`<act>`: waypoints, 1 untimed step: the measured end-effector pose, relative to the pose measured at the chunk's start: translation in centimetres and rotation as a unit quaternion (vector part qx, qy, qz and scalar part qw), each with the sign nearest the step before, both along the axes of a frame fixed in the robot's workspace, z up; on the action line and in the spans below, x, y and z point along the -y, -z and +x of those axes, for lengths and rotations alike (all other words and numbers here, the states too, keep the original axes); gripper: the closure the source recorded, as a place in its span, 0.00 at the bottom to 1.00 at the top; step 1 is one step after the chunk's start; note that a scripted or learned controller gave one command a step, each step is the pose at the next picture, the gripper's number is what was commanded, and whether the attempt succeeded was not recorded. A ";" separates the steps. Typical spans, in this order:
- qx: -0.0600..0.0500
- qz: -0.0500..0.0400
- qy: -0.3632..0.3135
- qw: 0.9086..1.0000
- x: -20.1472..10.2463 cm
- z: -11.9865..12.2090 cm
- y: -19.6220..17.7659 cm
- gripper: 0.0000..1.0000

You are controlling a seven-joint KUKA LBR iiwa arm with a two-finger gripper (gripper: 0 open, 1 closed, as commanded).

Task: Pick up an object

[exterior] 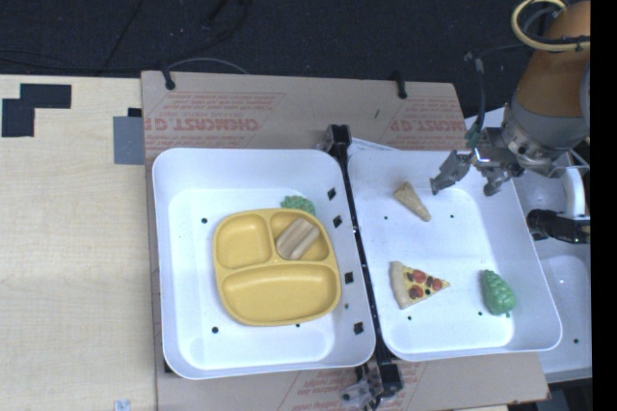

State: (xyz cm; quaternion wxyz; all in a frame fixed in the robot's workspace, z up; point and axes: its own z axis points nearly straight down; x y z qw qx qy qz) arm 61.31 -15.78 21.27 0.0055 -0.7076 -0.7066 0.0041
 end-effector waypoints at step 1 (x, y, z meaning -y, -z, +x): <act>0.006 -0.001 -0.001 1.000 0.0 0.3 -0.7 0.00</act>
